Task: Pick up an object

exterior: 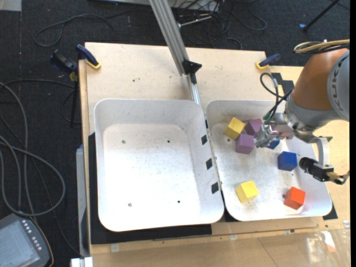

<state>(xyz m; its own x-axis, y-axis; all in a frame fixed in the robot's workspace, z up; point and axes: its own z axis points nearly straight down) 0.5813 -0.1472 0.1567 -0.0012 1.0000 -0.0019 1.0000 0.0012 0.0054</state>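
The two white bins [150,166] look like smooth, faintly glossy plastic. The bench top [139,71] is matt, speckled board. The slanted pole [169,29] is brushed metal.

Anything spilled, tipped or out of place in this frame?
Nothing stands out. All the cubes lie inside the right bin: two yellow, two purple, a blue cube and an orange cube. The gripper is down beside the purple ones.

Six cubes [245,143] lie in the right bin [222,115], which touches the left bin [111,113] beside it.
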